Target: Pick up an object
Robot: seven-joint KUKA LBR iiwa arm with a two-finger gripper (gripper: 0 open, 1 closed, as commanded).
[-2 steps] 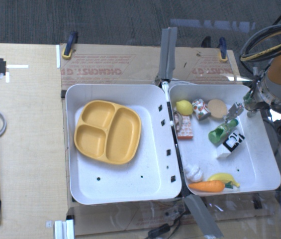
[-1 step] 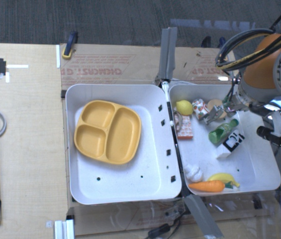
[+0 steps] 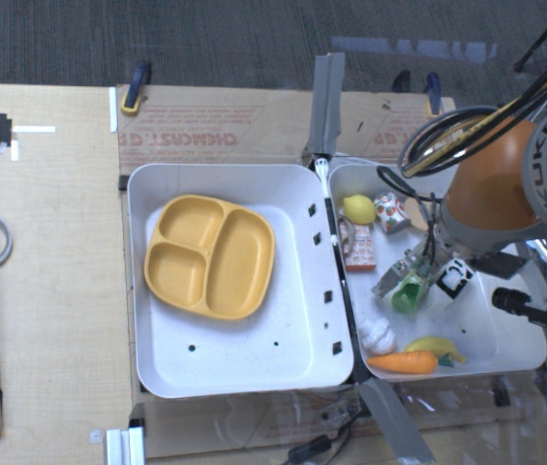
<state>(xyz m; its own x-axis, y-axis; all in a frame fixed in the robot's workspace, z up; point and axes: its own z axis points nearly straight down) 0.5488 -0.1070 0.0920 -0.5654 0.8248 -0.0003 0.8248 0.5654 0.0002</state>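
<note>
Near edge, right bin (image 3: pixel 525 352): one orange carrot (image 3: pixel 404 362) lying lengthwise along the near wall, a yellow banana (image 3: pixel 438 347) just beside it to the right, and a small white lump (image 3: pixel 378 335) at the bin's near-left corner.

Centre, right bin: gripper (image 3: pixel 407 284) lowered into the bin, its wrist and orange band above and to the right. A green object (image 3: pixel 409 294) sits directly at the fingertips; it looks to lie between them, but whether the fingers have closed on it cannot be told from this slant. Judged the likeliest target of the pick, since the claw is set over it and nothing else.

Far part, right bin: a yellow lemon (image 3: pixel 357 208), a small crumpled wrapped item (image 3: pixel 389 211) to its right, and a red-and-white packet (image 3: pixel 357 247) flat against the left wall, all apart from the gripper.

Left bin (image 3: pixel 254 356): one yellow divided plate (image 3: pixel 210 256), three compartments, resting flat toward the far-left; well apart from the arm.
</note>
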